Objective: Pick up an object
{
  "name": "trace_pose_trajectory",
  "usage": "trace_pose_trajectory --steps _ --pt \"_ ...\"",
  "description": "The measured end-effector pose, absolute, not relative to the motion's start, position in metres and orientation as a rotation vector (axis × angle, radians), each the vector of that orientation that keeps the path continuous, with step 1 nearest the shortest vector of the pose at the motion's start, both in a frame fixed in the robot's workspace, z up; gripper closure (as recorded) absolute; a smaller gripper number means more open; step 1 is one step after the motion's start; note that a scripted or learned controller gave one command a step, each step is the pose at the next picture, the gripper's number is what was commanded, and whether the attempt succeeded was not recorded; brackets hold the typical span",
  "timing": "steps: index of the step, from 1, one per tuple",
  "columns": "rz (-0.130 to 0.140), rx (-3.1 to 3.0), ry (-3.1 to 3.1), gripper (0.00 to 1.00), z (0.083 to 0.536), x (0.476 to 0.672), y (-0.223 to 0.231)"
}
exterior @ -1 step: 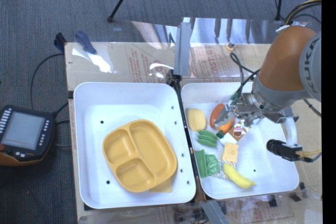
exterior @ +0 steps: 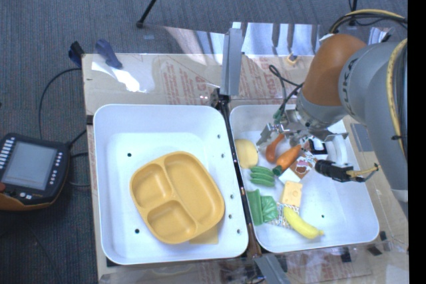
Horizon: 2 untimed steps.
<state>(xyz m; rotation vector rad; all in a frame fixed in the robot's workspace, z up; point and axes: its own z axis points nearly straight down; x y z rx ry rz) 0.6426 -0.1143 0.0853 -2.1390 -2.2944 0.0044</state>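
— What's my bench point(exterior: 180, 76) carrying?
— Two shallow white bins, touching side by side: the left bin point(exterior: 113, 136) and the right bin point(exterior: 346, 216), on its brown top.

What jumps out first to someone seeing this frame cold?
The yellow divided plate lying in the left bin draws the eye first. Next is the grey arm with its orange band reaching over the right bin, its gripper low above a cluster of toy food: carrot, banana, green peas.
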Motion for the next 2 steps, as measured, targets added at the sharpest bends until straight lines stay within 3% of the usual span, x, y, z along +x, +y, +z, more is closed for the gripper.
trace_pose_trajectory --steps 1,2 --pt "0.004 -2.139 -2.291 1.00 0.095 0.642 -0.114" --pt "-0.009 -2.150 -2.297 1.00 0.192 0.646 -0.065"
